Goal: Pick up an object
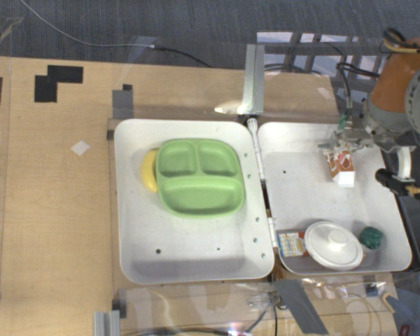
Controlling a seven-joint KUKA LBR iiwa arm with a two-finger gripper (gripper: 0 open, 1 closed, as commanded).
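Observation:
In the right bin a small orange and white carton lies near the far right side. My gripper hangs directly over the carton's far end, touching or nearly touching it. A white round bowl sits at the bin's near edge, with a small dark green object to its right and a small colourful packet to its left. The left bin holds a green divided plate with a yellow object partly tucked under its left edge.
The grey arm with its orange band reaches in from the upper right, with cables beside it. A metal divider runs between the two bins. The wooden bench spreads out to the left.

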